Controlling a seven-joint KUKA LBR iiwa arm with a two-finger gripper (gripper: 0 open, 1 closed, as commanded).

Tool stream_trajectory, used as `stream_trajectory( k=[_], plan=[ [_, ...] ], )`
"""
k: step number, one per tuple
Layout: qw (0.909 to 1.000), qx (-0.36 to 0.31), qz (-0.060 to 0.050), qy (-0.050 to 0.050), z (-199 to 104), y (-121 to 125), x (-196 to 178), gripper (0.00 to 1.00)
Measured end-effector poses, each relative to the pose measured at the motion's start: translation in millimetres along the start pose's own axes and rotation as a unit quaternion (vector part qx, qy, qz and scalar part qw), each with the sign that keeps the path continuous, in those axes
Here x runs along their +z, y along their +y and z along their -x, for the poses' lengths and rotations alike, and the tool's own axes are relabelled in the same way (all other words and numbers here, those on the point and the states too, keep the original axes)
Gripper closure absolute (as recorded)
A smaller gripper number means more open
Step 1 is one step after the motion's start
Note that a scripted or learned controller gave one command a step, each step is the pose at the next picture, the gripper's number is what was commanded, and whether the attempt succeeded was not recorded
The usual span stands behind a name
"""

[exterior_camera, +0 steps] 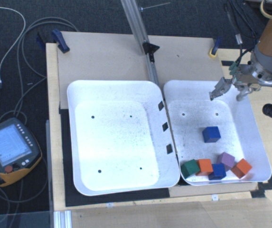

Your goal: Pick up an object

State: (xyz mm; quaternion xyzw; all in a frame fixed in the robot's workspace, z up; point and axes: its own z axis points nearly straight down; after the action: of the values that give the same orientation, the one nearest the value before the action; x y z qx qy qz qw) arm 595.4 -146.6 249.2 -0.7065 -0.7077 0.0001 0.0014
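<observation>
Nearest us, along the right bin's (264,167) front wall, we see a green cube (190,167), two orange cubes, a purple one and a blue one crowded together, partly hiding each other. A lone blue cube (211,134) sits mid-bin with open floor around it. Beyond, the gripper (230,92) hangs spread wide, holding nothing.

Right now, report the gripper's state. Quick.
Gripper: open, fingers spread with nothing between them, above the far end of the right bin.
</observation>
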Motion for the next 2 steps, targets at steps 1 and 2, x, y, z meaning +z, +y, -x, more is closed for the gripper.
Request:
stream_trajectory(
  k=[1, 2],
  plan=[
    [1.0000, 0.002, -0.004, 0.001, 20, -36, 154, 0.00],
    [1.0000, 0.001, 0.002, 0.000, 19, -33, 138, 1.00]
  ],
)
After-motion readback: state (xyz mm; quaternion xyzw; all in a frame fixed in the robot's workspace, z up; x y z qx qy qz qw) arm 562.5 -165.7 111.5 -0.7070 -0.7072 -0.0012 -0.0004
